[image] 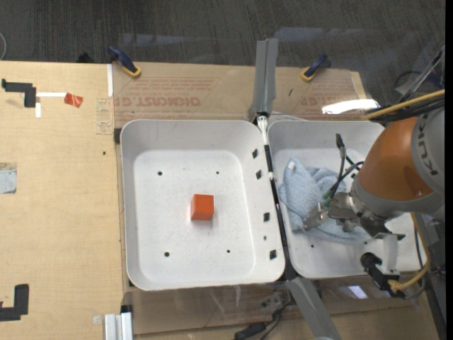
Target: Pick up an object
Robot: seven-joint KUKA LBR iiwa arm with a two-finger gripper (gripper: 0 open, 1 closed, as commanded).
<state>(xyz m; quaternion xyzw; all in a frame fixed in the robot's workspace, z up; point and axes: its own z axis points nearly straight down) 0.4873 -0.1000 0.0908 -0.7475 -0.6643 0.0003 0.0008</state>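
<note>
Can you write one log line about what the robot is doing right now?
hand: low over light blue cloth in right bin | grip: cannot tell | orange block: alone in left bin, untouched

Even, bright overhead light is filling the scene, and the two white bins (141, 190) are showing only soft, faint shadows along their inner walls. A hard patch of glare (350, 107) is burning out at about two o'clock on the cardboard. Focus is holding sharp throughout, with slight grain showing on the dark floor (212, 13) at twelve o'clock.
</note>
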